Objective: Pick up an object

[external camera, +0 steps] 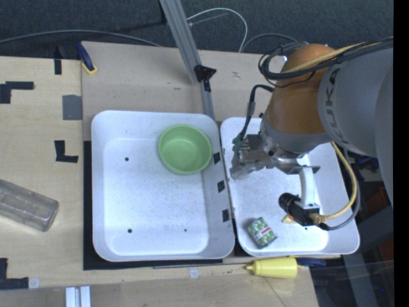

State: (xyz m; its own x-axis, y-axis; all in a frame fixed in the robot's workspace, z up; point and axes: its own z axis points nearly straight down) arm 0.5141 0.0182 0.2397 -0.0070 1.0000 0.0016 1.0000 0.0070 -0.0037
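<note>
Arm low over the right bin (332, 235), nothing lifted yet.
Your gripper (246, 162) hangs near the divider; I can't tell its state. Green packet (261, 231) lies loose below, green bowl (185, 149) sits next door.

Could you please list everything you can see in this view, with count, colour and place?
bins: two, white, side by side on the bench, left bin and right bin
bowl: one, green, upright in the left bin near its far right corner
small packet: one, green and white, in the right bin near its front edge
bottle: one, yellow, lying on the bench just in front of the right bin
clear container: one, transparent, lying on the bench at the left edge
clamp: one, blue and yellow, far left corner of the bench
arm: one, grey with orange band, over the right bin
gripper: one, dark metal, above the right bin's left side
</note>
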